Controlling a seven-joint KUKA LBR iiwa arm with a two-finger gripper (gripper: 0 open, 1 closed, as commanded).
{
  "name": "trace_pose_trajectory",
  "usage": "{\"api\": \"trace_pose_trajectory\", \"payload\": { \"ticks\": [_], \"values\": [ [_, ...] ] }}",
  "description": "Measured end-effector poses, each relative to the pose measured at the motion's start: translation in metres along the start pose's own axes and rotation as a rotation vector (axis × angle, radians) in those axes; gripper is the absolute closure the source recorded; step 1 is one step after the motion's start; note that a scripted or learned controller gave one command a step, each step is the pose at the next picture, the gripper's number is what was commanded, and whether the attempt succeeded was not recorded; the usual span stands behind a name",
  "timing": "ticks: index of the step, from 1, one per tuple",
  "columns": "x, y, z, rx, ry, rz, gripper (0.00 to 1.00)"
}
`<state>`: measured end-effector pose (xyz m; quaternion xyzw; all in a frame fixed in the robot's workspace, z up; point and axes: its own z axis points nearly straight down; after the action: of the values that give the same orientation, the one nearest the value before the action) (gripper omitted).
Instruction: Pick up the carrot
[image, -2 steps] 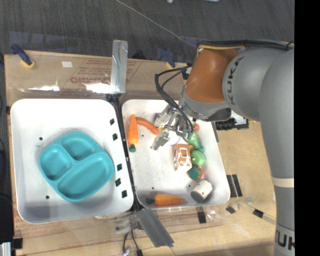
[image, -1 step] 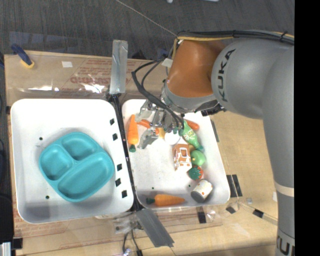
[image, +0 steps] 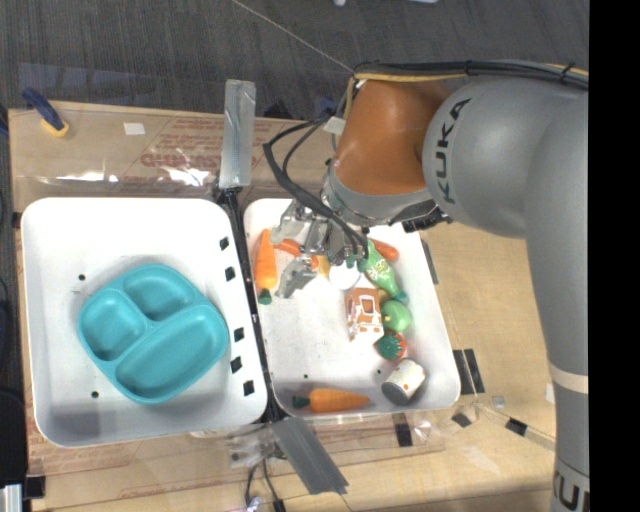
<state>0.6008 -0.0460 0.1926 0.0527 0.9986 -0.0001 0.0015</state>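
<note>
From the camera above the bench, two carrots lie in the right bin (image: 300, 345). One carrot (image: 265, 262) lies by the bin's left wall, just beside the pincer (image: 300, 262). The second carrot (image: 337, 401) lies by the near wall. I cannot tell if the pincer is open or closed. It could slip off the carrot against the wall. The arm (image: 470, 150) bends down from the right.
</note>
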Motion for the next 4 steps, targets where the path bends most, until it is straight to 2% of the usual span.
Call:
{"api": "trace_pose_trajectory", "payload": {
  "ticks": [1, 2, 3, 4],
  "values": [
    [-0.008, -0.059, 0.102, 0.000, 0.006, -0.177, 0.00],
    [-0.016, -0.052, 0.098, 0.010, -0.004, -0.353, 0.00],
    [-0.018, -0.047, 0.087, 0.006, -0.012, -0.359, 1.00],
    [-0.020, -0.037, -0.005, 0.002, -0.007, -0.312, 1.00]
  ]
}}
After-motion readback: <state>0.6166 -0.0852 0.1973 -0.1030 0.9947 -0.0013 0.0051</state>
